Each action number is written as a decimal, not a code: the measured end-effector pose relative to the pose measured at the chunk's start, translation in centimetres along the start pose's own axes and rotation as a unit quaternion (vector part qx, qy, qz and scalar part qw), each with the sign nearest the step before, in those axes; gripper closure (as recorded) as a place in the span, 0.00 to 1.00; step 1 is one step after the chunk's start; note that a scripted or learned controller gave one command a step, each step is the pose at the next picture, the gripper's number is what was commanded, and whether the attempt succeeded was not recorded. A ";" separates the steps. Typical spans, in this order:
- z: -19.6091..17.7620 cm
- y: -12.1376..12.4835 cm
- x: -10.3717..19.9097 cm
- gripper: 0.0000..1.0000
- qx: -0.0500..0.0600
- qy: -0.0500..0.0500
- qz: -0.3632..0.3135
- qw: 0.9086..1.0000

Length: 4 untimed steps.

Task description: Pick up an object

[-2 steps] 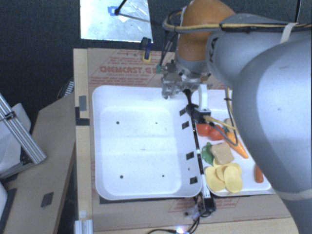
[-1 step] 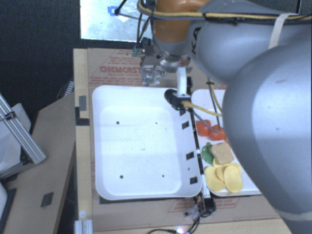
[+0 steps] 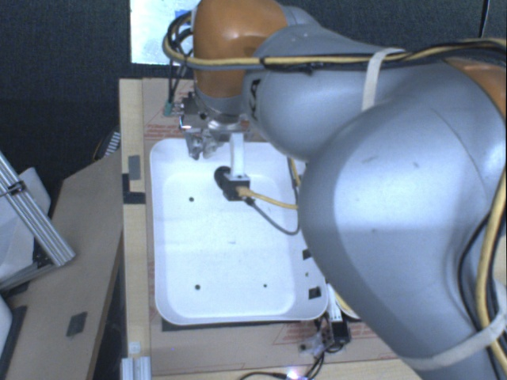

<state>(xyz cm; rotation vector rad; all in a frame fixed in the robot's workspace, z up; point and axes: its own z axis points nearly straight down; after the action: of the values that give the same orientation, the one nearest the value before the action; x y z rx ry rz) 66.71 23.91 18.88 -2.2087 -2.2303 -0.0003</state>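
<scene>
One white bin (image 3: 178, 291) is seen at the centre-left of the frame, with three small dark dots counted on its floor. One gripper (image 3: 207, 145) is held over the bin's upper edge, below the orange band (image 3: 230, 22). Whether it is open or closed cannot be told. One black piece (image 3: 230, 184) on a yellow cable (image 3: 273, 203) is seen just below it; whether this is an object for picking cannot be told.

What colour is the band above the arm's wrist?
Orange: the band shows clearly in the camera view, above the claw near the far end of the white bin.
</scene>
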 end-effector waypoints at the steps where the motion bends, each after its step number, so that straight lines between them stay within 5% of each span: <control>1: -12.5 -5.9 -1.1 1.00 -0.006 0.002 0.002 1.000; 2: 5.8 -5.3 -0.4 1.00 0.003 -0.002 0.004 1.000; 3: 0.0 -12.4 -0.3 1.00 0.001 0.000 0.002 1.000; 4: -6.6 -14.0 -0.3 1.00 -0.003 0.001 0.002 1.000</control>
<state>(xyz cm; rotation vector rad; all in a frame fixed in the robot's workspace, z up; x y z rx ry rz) 52.70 23.48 25.46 -2.2170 -2.2275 -0.0091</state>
